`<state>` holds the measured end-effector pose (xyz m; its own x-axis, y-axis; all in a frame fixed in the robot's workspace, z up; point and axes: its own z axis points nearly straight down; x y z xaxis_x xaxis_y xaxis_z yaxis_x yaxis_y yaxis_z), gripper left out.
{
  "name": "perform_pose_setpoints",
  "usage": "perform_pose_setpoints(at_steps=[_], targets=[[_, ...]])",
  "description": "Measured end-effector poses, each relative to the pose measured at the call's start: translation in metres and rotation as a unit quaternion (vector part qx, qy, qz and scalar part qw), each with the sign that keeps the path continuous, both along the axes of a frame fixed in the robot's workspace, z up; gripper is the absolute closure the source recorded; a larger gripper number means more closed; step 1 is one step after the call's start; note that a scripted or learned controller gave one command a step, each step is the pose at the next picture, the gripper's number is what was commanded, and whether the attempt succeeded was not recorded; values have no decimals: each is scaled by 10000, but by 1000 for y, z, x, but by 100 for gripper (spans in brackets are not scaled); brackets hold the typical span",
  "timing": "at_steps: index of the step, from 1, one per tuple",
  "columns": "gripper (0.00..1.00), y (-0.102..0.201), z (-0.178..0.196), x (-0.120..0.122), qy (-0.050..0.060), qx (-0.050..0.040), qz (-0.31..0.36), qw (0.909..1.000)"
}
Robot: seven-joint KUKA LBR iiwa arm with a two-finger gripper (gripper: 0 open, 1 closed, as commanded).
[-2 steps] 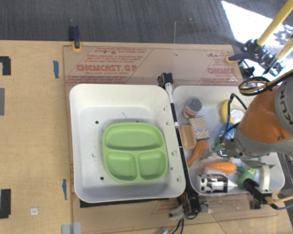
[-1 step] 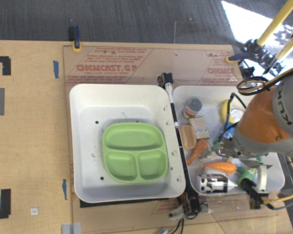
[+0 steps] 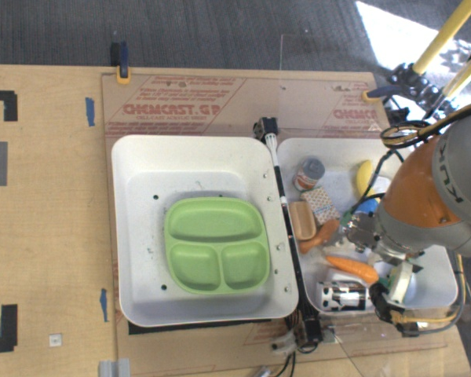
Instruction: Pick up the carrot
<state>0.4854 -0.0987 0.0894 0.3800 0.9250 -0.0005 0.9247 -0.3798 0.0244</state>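
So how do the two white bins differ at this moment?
The left bin holds one thing, a green divided plate; the right bin holds many small items, among them the carrot, a can and a banana. The arm reaches over the right bin, while the left bin lies uncovered. Both are shallow, white and side by side.

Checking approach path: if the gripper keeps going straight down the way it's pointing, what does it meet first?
Likely the carrot. The gripper hangs over the right bin, pointing down right beside the carrot's right end. Depth is unclear from this slanted view, so it could instead land on bin floor just past it.
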Motion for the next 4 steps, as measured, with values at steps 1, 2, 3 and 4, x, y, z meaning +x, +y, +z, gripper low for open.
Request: perform_pose_setpoints(at_steps=[1,2,3,4], targets=[[0,-4,0,-1,-5,46,-2416,9704],[0,1,0,-1,-20,60,-3971,9178],[0,0,0,-1,-25,77,-4553,8903],[0,1,0,-2,-16,77,-4687,8833]])
